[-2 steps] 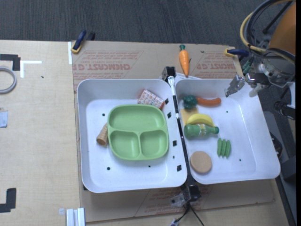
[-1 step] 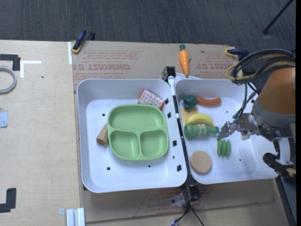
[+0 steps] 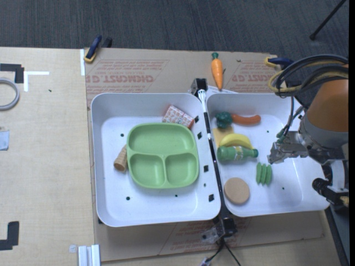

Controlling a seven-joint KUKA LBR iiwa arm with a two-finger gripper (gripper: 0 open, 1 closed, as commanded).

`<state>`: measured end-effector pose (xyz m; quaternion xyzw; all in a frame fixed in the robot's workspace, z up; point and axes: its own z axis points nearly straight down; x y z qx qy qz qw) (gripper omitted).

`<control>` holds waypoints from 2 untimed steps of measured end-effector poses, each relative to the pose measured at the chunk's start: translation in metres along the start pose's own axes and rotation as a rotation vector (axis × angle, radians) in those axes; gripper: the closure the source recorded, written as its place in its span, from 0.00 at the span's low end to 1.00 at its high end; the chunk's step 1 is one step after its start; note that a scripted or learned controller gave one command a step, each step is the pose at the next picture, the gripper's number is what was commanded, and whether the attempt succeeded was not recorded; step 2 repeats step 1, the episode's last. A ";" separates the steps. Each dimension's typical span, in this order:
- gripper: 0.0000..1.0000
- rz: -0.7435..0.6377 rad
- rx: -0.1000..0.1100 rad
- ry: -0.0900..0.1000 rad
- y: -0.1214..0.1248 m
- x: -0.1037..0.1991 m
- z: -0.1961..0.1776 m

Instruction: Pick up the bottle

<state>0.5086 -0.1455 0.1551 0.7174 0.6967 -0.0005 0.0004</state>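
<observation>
The bottle (image 3: 237, 154) is green with a yellowish label and lies on its side in the right bin (image 3: 288, 195), cap end pointing right. My gripper (image 3: 275, 153) hangs low over the same bin, a short gap to the right of the bottle's cap and not touching it. Nothing shows in the gripper.
Around the bottle lie a banana (image 3: 236, 141), a green vegetable (image 3: 223, 119), a sausage (image 3: 246, 119), a round cookie (image 3: 237, 190) and a green pod (image 3: 264, 173). The left bin (image 3: 105, 193) holds a green divided plate (image 3: 163, 155), a packet (image 3: 177, 115) and a cone (image 3: 120, 160). A carrot (image 3: 216, 71) lies behind the bins.
</observation>
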 end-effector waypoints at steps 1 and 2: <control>1.00 0.003 0.000 0.000 -0.032 0.038 -0.102; 1.00 0.003 0.000 0.000 -0.032 0.038 -0.102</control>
